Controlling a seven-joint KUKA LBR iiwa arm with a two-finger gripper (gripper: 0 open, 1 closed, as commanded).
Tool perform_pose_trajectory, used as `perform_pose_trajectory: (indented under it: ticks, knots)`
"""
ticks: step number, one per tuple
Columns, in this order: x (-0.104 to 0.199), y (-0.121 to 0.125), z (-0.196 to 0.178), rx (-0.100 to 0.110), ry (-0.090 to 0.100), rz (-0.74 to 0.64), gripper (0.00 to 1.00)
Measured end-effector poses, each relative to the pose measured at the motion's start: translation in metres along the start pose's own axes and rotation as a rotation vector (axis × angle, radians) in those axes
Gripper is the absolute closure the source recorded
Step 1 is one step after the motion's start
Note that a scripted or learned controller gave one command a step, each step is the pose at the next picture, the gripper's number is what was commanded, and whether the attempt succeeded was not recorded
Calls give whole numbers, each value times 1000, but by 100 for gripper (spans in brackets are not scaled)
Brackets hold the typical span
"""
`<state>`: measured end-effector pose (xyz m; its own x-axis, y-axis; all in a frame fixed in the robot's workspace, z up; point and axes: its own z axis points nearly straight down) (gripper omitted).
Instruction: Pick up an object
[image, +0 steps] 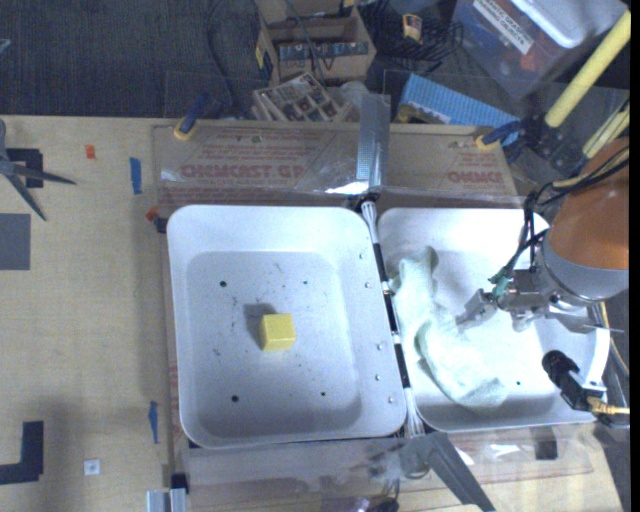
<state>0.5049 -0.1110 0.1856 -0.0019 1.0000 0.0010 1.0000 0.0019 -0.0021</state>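
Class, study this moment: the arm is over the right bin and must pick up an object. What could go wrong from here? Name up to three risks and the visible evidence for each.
1. The hand sits over the crumpled pale translucent plastic wrap in the right white bin; such limp, slippery material may slide out of a grasp.
2. The wrap lies against the divider between the bins, so the hand could strike that wall.
3. The small yellow foam cube looks easier to grip, but it lies in the left white bin, away from the hand.
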Motion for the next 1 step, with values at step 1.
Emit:
perform_pose_trajectory:
  ticks: [1]
  knots:
    - [20,-22,96,-14,0,127,0]
